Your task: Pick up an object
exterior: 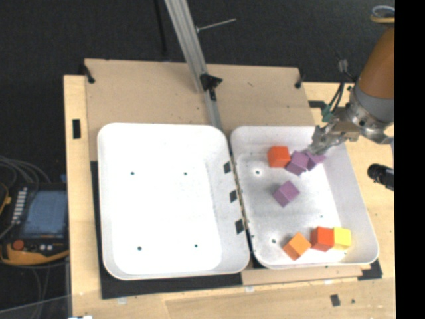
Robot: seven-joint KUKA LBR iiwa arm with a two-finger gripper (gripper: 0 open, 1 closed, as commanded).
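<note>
Purple block (299,162) is sitting just down-left of gripper (323,140), beside orange cube (279,156); I'm not seeing finger state.

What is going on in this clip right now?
A KUKA arm reaches in from the right, with its gripper low over the far side of the right bin, right by a pair of purple blocks. An orange block sits beside them, and another purple block lies mid-bin. Near the front edge sit an orange block, a red block and a yellow block. Nothing looks lifted yet.
</note>
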